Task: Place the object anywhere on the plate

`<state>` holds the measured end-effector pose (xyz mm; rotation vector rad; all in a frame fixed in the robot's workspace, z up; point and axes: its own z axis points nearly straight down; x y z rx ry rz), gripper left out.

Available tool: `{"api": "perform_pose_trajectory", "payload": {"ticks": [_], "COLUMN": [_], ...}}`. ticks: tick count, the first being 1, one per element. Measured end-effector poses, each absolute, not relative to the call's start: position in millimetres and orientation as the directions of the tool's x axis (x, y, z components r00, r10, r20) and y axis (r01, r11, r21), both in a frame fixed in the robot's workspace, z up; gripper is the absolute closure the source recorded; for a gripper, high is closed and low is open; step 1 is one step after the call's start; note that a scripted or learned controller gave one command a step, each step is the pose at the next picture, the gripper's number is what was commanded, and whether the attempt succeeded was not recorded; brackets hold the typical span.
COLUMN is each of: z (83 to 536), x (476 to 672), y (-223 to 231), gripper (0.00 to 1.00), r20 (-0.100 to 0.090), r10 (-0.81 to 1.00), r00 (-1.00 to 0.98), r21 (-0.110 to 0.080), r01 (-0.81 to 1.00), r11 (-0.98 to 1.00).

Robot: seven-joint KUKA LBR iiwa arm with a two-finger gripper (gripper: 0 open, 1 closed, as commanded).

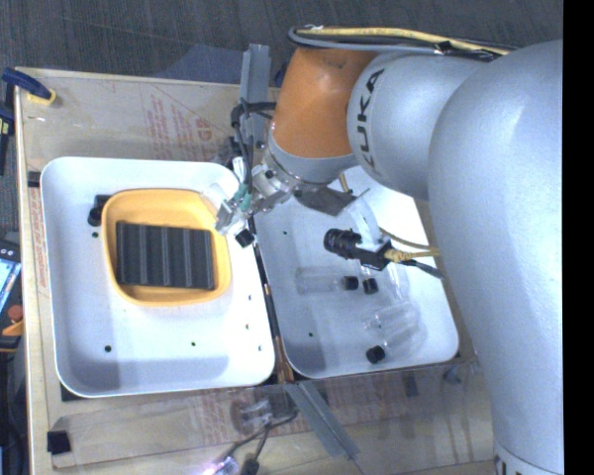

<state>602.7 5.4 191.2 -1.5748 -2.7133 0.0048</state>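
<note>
A yellow plate with a dark ribbed inset lies in the left bin. My gripper hangs over the plate's upper right corner, close to the wall between the two bins. Something pale and glassy glints at its tip; I cannot tell whether that is a held thing or part of the gripper. A small black piece sits just below the tip, at the left bin's right edge.
The right bin holds two clear plastic items and a few small black pieces. The grey arm covers the right bin's far and right side. A wooden board lies under both bins.
</note>
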Motion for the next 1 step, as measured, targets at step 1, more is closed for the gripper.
{"api": "perform_pose_trajectory", "payload": {"ticks": [1], "z": [191.3], "x": [602.7], "y": [5.4], "gripper": [0.0], "r20": [0.002], "r10": [0.868], "r00": [-0.496], "r21": [-0.005], "r01": [0.868], "r11": [0.496]}}
